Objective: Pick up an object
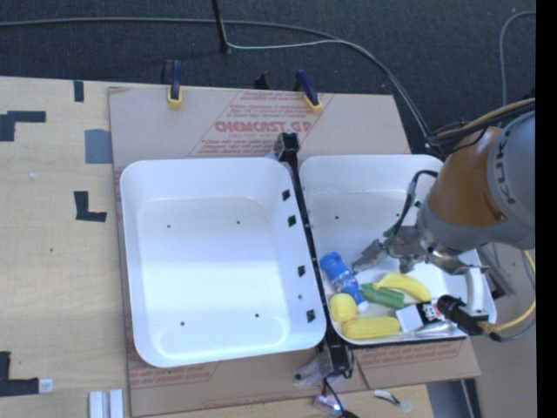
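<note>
A corn cob, yellow lemon, green vegetable, banana and blue bottle are crowding the right bin's near corner on the desk. The tool is hovering just above them with its fingers parted and gripping nothing; the bottle is lying just left of it, its long axis running diagonally toward the lemon.

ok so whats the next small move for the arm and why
Probably lower the end effector toward the blue bottle just below it in the right bin. It hovers above the cluster, and nothing shows between its fingers, so no object is picked yet.
</note>
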Controlling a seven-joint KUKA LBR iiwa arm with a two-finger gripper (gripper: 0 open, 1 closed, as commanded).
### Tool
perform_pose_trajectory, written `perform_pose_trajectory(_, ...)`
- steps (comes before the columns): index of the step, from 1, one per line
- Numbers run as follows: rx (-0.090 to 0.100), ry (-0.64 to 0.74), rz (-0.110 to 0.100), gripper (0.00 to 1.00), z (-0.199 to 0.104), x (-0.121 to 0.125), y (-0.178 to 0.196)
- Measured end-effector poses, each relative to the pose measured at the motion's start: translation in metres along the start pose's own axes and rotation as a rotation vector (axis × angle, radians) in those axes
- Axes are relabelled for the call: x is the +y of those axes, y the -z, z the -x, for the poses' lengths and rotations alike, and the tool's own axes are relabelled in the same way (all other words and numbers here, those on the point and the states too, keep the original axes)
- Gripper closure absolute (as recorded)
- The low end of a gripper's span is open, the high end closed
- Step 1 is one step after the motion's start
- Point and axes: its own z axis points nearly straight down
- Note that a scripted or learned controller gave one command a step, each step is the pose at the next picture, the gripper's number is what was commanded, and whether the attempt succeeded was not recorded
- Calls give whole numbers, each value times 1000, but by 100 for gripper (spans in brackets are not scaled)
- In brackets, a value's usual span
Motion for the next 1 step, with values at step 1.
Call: perform_pose_trajectory(1, -1, 0, 4, 100, 0, 1, 12)
